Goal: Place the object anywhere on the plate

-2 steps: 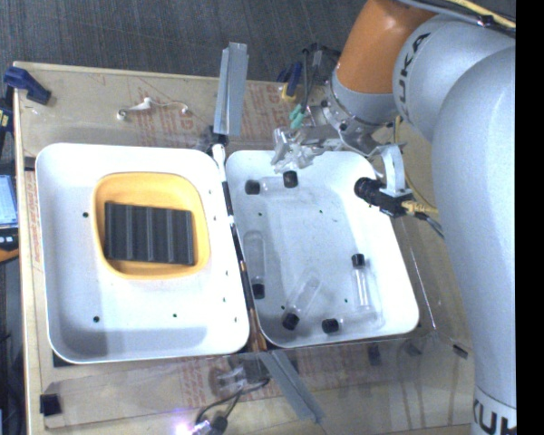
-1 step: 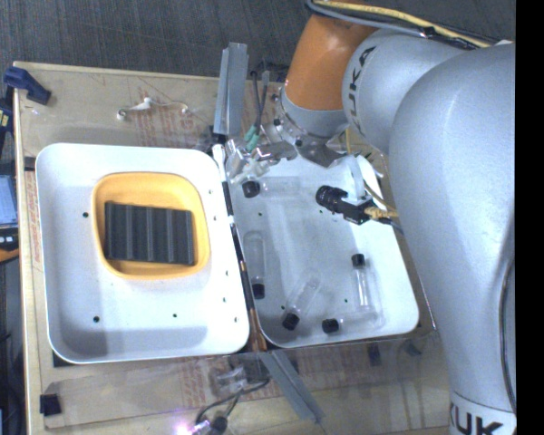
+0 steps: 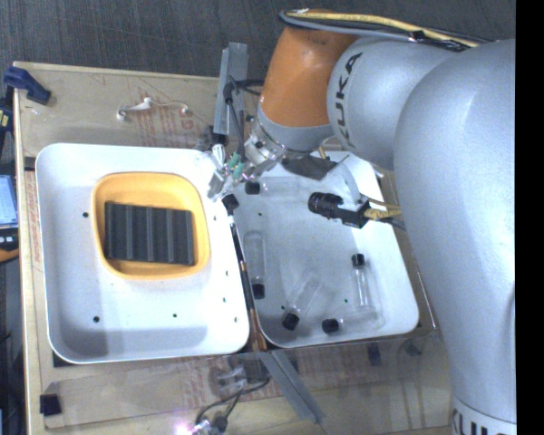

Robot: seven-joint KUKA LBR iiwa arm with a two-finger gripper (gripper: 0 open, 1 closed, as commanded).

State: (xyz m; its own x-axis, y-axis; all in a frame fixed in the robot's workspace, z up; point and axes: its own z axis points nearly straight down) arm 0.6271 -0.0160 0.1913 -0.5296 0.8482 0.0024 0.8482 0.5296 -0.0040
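Overhead, the gripper (image 3: 225,181) hangs at the bins' shared top edge; its state cannot be told. Clear vials (image 3: 361,284) lie in the right bin (image 3: 394,320); the yellow plate (image 3: 150,227) sits in the left bin (image 3: 72,324).

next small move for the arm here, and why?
Probably lower toward a vial. The gripper sits at the right bin's upper left corner, beside the divide, with nothing visible between its fingers. The clear vials lie lower in that bin, and the yellow plate in the left bin carries a dark ridged insert.
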